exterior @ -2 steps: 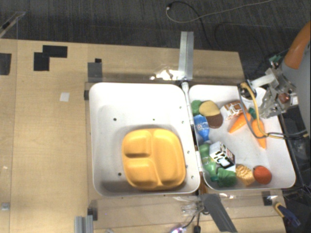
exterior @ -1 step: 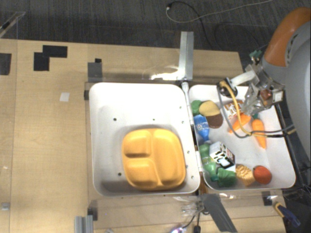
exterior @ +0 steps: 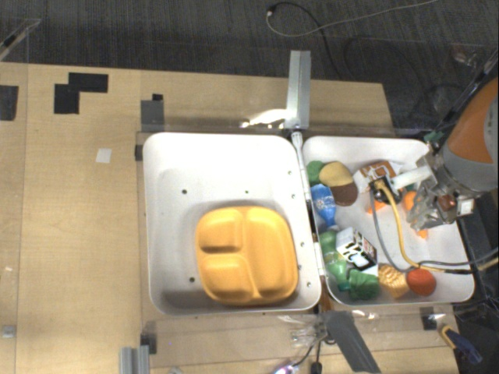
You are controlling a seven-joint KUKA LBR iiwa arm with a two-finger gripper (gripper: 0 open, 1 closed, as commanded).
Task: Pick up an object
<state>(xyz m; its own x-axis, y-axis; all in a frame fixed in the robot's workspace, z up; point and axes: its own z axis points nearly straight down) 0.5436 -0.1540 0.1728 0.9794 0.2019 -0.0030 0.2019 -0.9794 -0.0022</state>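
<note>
Hovering over the right bin (exterior: pixel 460 248), the end effector (exterior: pixel 431 209) (finger state unclear) sits above-right of the red ball (exterior: pixel 422 281).

Two bins side by side on the worktop (exterior: pixel 78 232), divided tray (exterior: pixel 246 253) in the left bin (exterior: pixel 168 178) toward 5 o'clock, small items heaped along the right bin's (exterior: pixel 460 283) 9 and 6 o'clock sides

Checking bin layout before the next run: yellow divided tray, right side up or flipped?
Right side up. The yellow tray lies flat in the left bin, with its three recessed compartments facing the camera.
</note>
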